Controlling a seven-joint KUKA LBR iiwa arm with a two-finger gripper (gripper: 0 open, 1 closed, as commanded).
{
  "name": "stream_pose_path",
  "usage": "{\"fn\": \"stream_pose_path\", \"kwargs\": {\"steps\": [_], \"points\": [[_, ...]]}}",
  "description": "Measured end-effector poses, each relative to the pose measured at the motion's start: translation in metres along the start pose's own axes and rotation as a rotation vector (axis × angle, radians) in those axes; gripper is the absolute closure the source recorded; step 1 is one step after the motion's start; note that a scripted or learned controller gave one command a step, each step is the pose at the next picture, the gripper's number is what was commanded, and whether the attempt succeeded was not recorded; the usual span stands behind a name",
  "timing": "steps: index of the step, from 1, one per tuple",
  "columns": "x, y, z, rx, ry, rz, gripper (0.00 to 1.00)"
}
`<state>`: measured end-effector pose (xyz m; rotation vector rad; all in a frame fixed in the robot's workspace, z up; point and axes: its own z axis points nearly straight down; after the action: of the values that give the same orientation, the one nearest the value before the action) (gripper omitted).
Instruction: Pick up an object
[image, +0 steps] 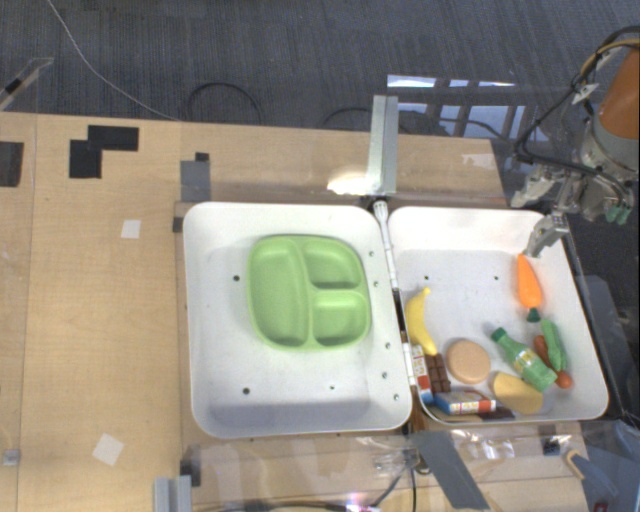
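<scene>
You've got a green tray (306, 290) in the L bin (215, 400); R bin (460, 250) holds banana (420, 320), carrot (528, 281), bottle (524, 360). Gripper (548, 232) at its top-R corner, can't tell its opening.

I see a pale wooden bench (90, 330) with black square marks (100, 148) near its far left corner, dark grey carpet (250, 50) beyond it, and a thin cable (100, 72) trailing across that floor.
</scene>
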<state>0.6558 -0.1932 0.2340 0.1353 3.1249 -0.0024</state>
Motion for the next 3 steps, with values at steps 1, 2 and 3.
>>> {"fn": "stream_pose_path", "kwargs": {"steps": [1, 2, 3], "points": [[0.001, 0.010, 0.135, 0.000, 0.000, 0.129, 0.00], [0.049, 0.015, 0.145, 0.000, 0.002, 0.237, 0.00], [0.104, 0.046, 0.142, 0.000, 0.000, 0.245, 0.00]]}}
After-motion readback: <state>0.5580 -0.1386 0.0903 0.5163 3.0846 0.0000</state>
